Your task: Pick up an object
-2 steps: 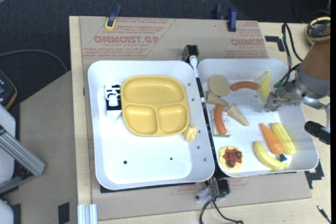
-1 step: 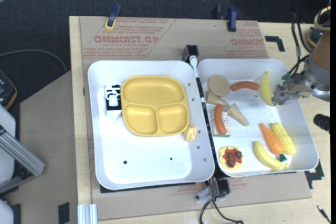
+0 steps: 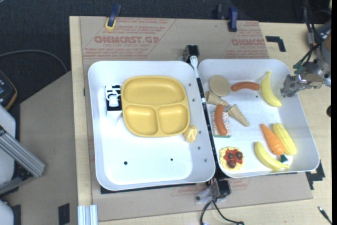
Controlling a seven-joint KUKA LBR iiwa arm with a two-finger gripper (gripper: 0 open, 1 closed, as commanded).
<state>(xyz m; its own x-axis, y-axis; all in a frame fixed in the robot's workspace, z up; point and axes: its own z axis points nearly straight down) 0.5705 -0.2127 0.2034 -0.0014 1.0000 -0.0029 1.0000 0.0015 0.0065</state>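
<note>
Claw (image 3: 288, 87) at the right rim of the right bin (image 3: 310, 137), level with the upper banana (image 3: 270, 90); nothing is seen between its tips, and how far it is open cannot be told from here. The upper banana lies just inboard of the claw, apart from it, with a sausage (image 3: 245, 86) just beyond. Likely target: this banana, being nearest. It looks to be moulded plastic toy food: light, stiff, smooth and curved, so apt to roll or slip out. Best taken across its narrow middle, where both sides run near parallel. Open room: bare bin floor lies around the banana on the claw's side and below it; the bin wall stands close behind the claw, limiting a low approach. Further from the claw, toward the near edge, carrot (image 3: 270, 139), corn (image 3: 285, 138) and a second banana (image 3: 269, 157) crowd together. The yellow tray (image 3: 155, 105) sits well apart in the left bin (image 3: 102, 129).
</note>
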